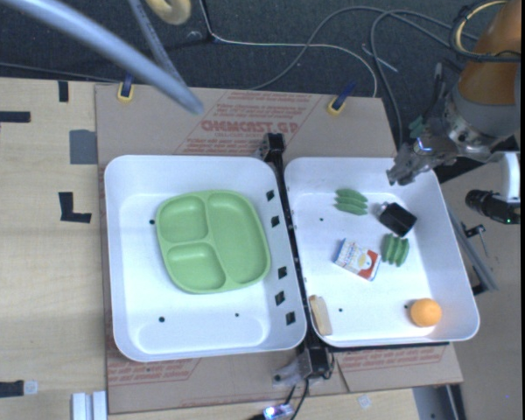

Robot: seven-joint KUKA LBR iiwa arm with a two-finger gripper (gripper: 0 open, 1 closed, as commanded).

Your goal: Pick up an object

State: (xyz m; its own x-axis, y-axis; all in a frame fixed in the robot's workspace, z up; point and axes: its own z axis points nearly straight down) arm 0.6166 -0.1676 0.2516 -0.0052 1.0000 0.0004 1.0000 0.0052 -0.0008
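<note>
My gripper hangs over the far right edge of the right bin, above and apart from the objects. In that bin lie a green pod-shaped toy, a small black block, another green piece, a small white carton with a red and blue print, an orange ball near the front right corner, and a tan stick by the front left wall. Nothing shows between the fingers.
The left bin holds a green divided plate. A black clamp strip joins the two bins. Cables run across the dark floor behind the bench, and a grey pole crosses the top left.
</note>
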